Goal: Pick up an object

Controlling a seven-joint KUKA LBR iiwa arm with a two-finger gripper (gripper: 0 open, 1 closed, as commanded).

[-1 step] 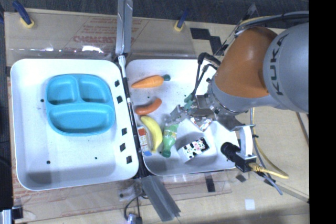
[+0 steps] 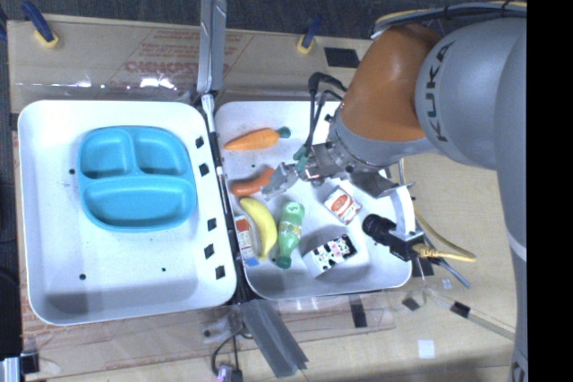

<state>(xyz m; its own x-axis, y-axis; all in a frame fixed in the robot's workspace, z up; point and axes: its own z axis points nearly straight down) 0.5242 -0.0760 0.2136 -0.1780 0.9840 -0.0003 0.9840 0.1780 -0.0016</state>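
In the right bin (image 2: pixel 394 273): carrot (image 2: pixel 253 139) far, banana (image 2: pixel 260 225) and bottle (image 2: pixel 287 233) near, loose for picking; pincer (image 2: pixel 291 174) low between carrot and bottle, above a small orange piece (image 2: pixel 251 183); grip state cannot be told; left bin (image 2: pixel 45 282) holds a blue tray (image 2: pixel 134 179).

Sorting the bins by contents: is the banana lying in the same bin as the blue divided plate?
No, the banana lies in the right bin, the blue plate in the left.

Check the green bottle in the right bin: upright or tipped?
Tipped. The green bottle lies on its side on the right bin floor, beside the banana, its length running along it.
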